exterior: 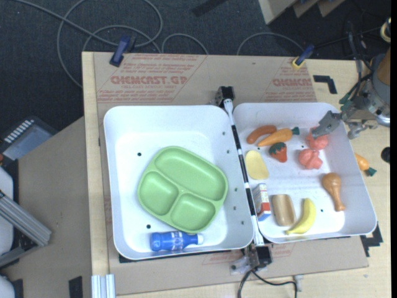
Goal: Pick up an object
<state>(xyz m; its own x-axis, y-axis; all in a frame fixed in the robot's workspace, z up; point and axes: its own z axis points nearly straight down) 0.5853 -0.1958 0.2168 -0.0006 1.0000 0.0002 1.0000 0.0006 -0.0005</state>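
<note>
Camera view — pincer (327,125), finger spread unclear, over right bin's (366,211) far right rim — bare floor mid-bin.

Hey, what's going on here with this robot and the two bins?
A robot arm reaches in from the right, its pincer hovering over the upper right part of the right bin, close to two pinkish-red toy pieces. Nothing is visibly held between its fingers, so the pick has not happened yet. That bin also holds a banana, a carrot, a drumstick and other toy food. The left bin holds a green divided plate and a blue bottle.
</note>
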